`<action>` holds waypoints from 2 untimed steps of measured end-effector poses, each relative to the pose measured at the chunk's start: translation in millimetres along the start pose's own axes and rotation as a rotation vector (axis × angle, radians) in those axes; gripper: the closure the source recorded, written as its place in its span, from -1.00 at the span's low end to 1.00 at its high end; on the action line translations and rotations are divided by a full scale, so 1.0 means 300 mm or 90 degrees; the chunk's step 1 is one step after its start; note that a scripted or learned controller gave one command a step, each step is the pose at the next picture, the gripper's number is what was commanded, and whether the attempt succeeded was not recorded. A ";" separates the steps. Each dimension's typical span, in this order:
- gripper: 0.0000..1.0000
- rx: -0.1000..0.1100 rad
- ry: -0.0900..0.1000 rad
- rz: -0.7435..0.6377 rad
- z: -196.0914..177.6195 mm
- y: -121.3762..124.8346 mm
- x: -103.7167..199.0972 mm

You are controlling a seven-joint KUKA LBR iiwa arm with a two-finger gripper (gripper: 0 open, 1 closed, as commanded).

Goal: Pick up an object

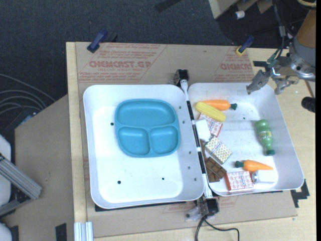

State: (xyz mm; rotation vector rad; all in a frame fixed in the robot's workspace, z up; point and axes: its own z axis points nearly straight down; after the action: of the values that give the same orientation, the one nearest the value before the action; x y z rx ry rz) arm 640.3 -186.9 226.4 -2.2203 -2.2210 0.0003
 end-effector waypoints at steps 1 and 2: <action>-1.00 0.000 0.000 -0.001 0.474 0.044 0.021; -1.00 0.005 -0.007 0.002 0.468 0.079 0.111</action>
State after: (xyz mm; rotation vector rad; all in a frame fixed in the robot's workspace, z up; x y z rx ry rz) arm 664.0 -153.5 85.9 -2.2255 -2.2199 0.0215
